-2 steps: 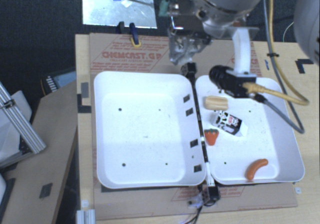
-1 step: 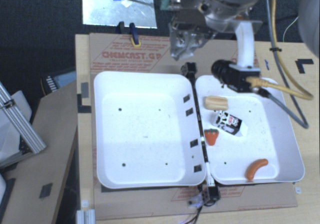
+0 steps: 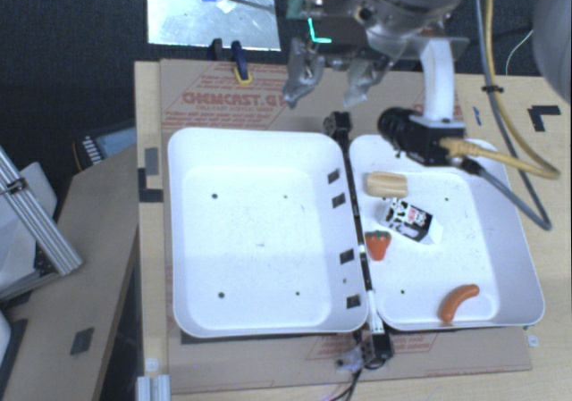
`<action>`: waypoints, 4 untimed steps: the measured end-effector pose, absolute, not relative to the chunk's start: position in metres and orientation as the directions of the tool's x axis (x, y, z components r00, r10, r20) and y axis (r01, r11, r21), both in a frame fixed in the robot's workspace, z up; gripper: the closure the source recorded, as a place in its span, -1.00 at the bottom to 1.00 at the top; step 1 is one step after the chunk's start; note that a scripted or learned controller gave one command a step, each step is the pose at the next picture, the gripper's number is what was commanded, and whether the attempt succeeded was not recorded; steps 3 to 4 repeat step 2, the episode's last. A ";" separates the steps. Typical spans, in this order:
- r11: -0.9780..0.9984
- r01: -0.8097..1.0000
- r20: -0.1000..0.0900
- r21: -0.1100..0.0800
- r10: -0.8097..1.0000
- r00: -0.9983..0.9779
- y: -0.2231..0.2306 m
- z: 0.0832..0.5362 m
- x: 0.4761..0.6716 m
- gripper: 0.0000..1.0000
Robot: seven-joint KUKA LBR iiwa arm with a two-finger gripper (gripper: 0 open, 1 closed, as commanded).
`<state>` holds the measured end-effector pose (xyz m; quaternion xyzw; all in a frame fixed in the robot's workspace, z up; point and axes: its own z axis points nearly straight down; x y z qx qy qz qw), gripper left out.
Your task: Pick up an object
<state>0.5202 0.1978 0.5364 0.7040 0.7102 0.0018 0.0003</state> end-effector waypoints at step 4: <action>0.007 1.000 0.002 0.005 1.000 -0.007 0.234 0.547 0.537 1.00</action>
